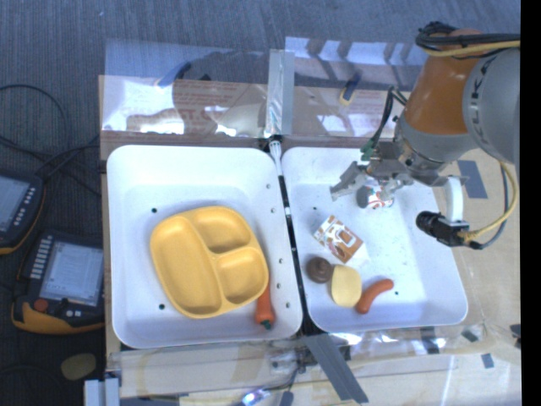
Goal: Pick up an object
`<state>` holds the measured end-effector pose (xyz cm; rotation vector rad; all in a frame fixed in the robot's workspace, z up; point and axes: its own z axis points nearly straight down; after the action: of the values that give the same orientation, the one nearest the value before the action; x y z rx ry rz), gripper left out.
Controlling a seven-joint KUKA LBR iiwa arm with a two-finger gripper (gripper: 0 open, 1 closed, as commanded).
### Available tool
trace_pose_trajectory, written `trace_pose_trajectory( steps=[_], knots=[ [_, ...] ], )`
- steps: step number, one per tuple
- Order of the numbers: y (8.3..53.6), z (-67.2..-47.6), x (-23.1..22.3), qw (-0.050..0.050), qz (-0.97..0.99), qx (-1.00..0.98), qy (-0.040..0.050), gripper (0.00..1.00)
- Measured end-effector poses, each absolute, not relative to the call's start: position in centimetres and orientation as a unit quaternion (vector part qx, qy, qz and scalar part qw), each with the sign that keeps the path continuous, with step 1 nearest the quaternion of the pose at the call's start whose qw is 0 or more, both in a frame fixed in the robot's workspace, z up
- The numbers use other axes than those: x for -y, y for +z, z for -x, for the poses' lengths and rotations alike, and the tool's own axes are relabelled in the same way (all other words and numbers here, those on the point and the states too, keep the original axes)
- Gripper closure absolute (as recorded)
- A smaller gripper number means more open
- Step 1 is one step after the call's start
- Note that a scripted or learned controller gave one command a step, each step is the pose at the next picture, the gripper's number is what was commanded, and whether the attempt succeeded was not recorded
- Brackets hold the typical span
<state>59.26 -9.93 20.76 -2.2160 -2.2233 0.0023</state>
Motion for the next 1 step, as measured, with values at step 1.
trace_pose_trajectory(
  steps=[1],
  knots=[
    [9.35,-53.68,11.15,0.001,0.689,0.725,0.0000,0.00]
  ],
)
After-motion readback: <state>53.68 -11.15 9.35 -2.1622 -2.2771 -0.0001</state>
